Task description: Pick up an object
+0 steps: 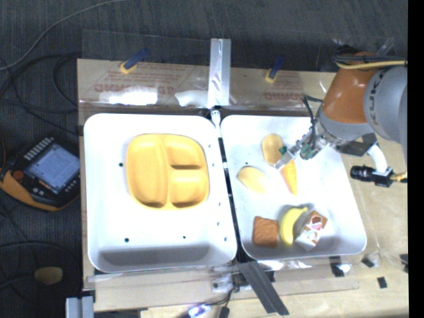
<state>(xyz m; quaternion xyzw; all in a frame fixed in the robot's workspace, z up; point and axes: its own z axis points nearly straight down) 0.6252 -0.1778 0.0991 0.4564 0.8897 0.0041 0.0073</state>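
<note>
The bench (99,78) carries two shallow white bins side by side, and the arm (371,101) reaches in from the right, grey with an orange band above the wrist. The left bin (106,244) holds one thing, a yellow divided tray (167,171) with three compartments, lying flat near the middle. The right bin (344,191) holds the smaller items. Along its near edge sit a brown toast-like piece (265,231), a yellow banana (290,224) just beside it, and a white carton (313,230) (red and brown print on its face) touching the banana's right side. Further up lie a pale yellow wedge (252,179) close to the divider between the bins, a tan oval piece (271,148) towards the far side, and an orange carrot (289,176), pointing down towards the near edge.

The gripper (296,152) is low in the right bin, between the tan oval piece and the top end of the carrot, near both. Its tips are small and dark against the clutter, and whether the fingers are spread or pressed together cannot be told; nothing is seen between them. To the left of the bench, on the dark floor, rests an orange-edged control pendant (43,174) with a lit screen.
</note>
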